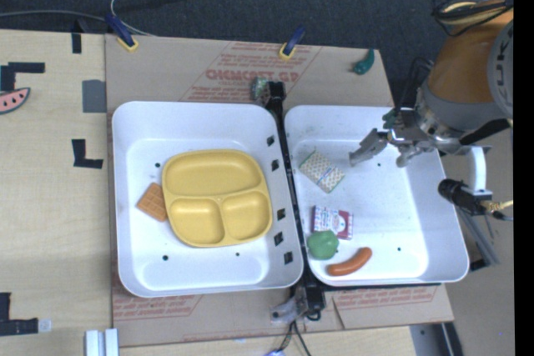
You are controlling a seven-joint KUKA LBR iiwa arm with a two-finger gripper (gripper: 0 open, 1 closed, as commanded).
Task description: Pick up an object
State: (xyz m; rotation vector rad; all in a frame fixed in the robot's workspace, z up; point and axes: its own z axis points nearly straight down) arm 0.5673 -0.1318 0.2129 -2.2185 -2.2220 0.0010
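My gripper hangs over the upper middle of the right bin, open, with nothing between its fingers. One finger points down-left toward a small checkered packet, which lies just left of it and apart from it. Lower in the same bin lie a pink and red carton, a green round toy and an orange-red sausage, close together near the bin's front left corner.
The left bin holds a yellow divided plate with an orange cracker at its left side. A black clip sits at the top of the wall between the bins. The arm's grey body rises at the right.
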